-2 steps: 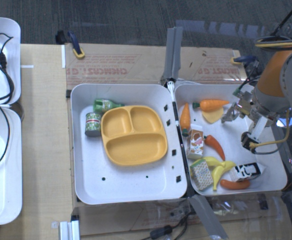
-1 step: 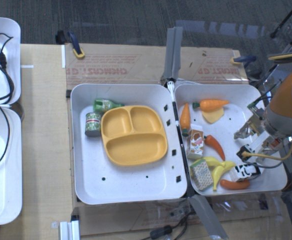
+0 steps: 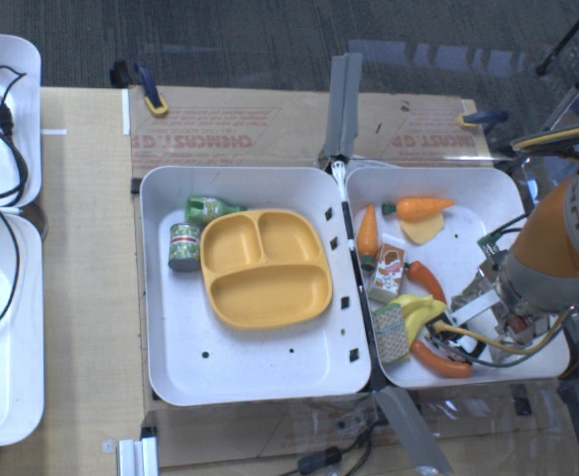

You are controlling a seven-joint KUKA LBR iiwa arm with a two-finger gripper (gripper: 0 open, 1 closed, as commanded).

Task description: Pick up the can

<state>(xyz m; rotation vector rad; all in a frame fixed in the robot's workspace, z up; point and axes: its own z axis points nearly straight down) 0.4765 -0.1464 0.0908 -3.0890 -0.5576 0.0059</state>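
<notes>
My hand (image 3: pixel 473 310) sits low in the right bin (image 3: pixel 468 181) by the bananas (image 3: pixel 418 312); can't tell its state. Can (image 3: pixel 183 246) is in the left bin (image 3: pixel 240 181).

The can (image 3: pixel 183 246) lies in the left bin (image 3: pixel 260 370) beside a yellow divided plate (image 3: pixel 267 267), while the gripper (image 3: pixel 468 310) hangs over toy food in the right bin (image 3: pixel 503 188).

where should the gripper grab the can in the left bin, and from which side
Probably across the can's round body, coming from above. It seems to lie on its side near the left wall of the left bin, close beside the yellow plate with a green bottle just above, so side approaches look crowded.
</notes>
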